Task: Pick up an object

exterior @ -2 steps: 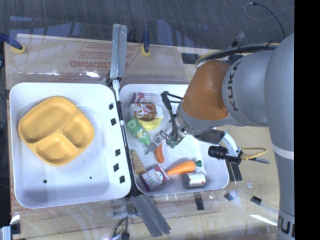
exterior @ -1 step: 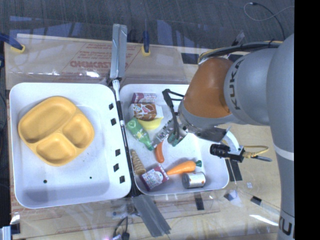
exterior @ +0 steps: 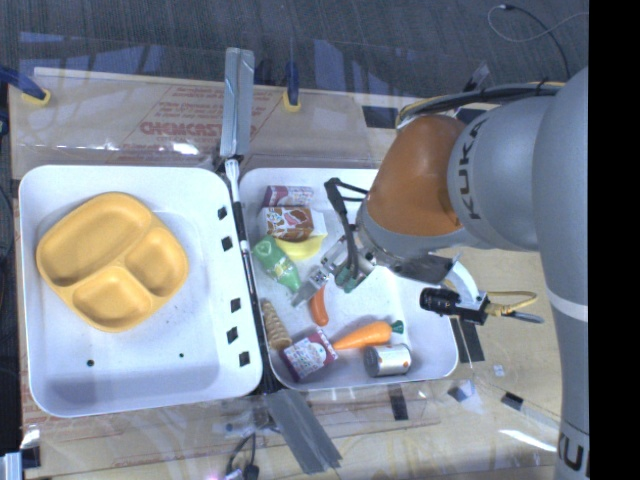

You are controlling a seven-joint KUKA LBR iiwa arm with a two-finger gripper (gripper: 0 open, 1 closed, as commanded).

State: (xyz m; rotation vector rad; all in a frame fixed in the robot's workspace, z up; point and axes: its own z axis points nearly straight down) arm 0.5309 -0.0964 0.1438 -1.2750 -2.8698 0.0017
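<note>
My gripper [exterior: 333, 278] hangs low in the middle of the right bin [exterior: 432, 318], open, with nothing between its fingers. Just below it lies a small orange carrot [exterior: 318, 309]. A green bottle [exterior: 276, 262] and a yellow piece [exterior: 306, 247] lie to its left. At the back of the bin rests a brown snack packet [exterior: 290, 213]. Along the front lie a bigger carrot [exterior: 362, 335], a silver can [exterior: 388, 360], a red packet [exterior: 309, 355] and a waffle cone [exterior: 274, 323].
The left bin [exterior: 60, 368] holds a yellow divided tray [exterior: 112, 258]. A black clipped divider [exterior: 236, 268] runs between the two bins. The arm's orange wrist [exterior: 420, 178] overhangs the right bin's back right part.
</note>
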